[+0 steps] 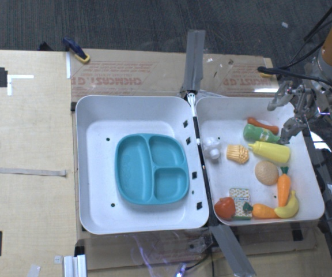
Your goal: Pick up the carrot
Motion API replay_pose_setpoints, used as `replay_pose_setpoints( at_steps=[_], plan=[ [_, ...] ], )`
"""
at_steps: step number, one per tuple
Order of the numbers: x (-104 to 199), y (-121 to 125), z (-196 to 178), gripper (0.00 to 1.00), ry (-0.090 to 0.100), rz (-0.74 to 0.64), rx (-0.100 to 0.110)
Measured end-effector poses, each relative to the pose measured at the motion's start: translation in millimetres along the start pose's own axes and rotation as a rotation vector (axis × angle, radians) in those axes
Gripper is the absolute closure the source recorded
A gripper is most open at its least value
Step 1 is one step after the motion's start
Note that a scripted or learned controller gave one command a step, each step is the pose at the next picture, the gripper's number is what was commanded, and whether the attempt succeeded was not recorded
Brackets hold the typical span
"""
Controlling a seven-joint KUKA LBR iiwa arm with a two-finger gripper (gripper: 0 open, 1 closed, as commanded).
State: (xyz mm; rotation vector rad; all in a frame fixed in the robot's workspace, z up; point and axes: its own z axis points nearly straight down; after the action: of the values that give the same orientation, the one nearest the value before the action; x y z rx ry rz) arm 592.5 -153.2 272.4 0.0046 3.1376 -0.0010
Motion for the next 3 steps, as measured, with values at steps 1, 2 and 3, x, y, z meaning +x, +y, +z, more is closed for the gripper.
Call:
replay_pose_setpoints(
  at_steps=[1,2,3],
  plan=[
    [25,-58,130,0.0,0.001,0.084,0.0],
    [40,-62,161,0.0,-0.045,0.264,-0.002],
    [38,-62,150,1.0,-0.052,0.262,0.001]
  ],
)
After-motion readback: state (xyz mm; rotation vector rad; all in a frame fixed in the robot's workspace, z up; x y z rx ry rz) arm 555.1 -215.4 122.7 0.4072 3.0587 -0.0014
